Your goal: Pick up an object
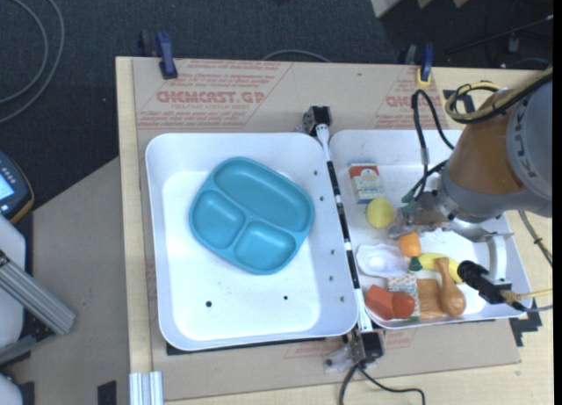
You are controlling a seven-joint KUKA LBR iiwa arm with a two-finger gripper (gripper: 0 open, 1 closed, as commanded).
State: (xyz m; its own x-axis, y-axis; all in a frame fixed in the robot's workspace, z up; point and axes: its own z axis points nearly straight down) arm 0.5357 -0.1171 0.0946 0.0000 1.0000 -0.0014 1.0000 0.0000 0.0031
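My gripper (pixel 414 221) hangs low over the middle of the right bin (pixel 386 144), on the arm that reaches in from the right. A small orange object (pixel 409 244) lies right under it, and a yellow ball (pixel 379 212) sits just to its left. Whether the orange object is touched I cannot tell. Further back stands a small white and red carton (pixel 364 182). Toward the front lie a white piece (pixel 378 261), a yellow banana-like piece (pixel 434 263), a red item (pixel 386 302) and a brown bread-like piece (pixel 450 294).
The left bin (pixel 167 245) holds a blue divided plate (pixel 252 213), tilted toward the back left. A ridge with black clips (pixel 338 219) separates the two bins. The objects crowd the front half of the right bin.
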